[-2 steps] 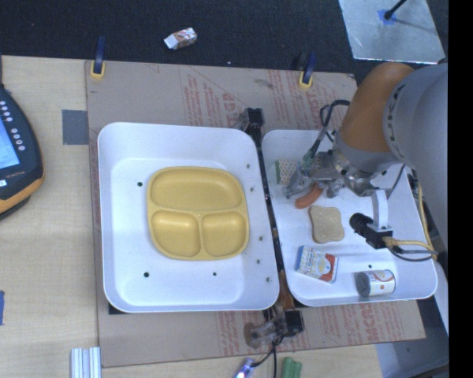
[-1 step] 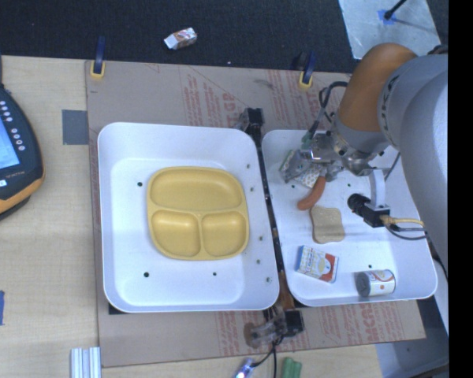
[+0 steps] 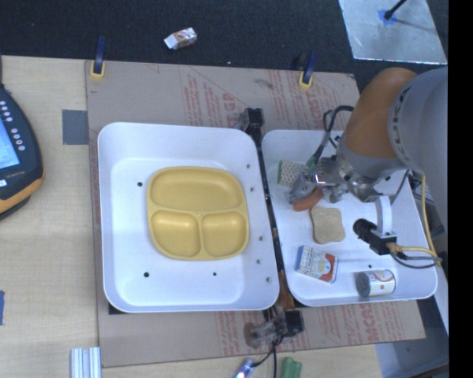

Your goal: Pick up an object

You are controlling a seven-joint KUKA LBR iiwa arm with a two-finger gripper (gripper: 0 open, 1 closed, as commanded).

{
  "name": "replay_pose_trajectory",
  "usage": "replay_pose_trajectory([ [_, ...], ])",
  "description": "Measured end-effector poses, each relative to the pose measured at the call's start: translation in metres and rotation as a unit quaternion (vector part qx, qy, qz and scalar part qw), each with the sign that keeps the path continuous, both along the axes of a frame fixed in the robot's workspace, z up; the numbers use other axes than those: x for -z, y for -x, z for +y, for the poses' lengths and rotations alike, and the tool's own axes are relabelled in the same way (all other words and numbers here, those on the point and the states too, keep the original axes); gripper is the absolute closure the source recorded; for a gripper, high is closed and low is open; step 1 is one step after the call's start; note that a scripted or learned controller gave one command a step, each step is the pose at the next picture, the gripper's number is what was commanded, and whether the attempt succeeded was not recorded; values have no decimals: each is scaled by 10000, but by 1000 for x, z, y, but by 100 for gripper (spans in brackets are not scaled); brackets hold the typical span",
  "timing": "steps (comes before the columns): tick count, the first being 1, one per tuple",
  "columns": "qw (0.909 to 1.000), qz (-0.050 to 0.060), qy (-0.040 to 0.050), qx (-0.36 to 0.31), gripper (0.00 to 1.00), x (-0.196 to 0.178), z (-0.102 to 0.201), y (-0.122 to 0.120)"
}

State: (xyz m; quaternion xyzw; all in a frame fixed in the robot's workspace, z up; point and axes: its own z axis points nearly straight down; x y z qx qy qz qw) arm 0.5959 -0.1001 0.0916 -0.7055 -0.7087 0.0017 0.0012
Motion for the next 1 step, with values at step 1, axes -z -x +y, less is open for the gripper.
replay_pose_trajectory([
  [1,10000,-10,-7,4,0,0,6,-23],
])
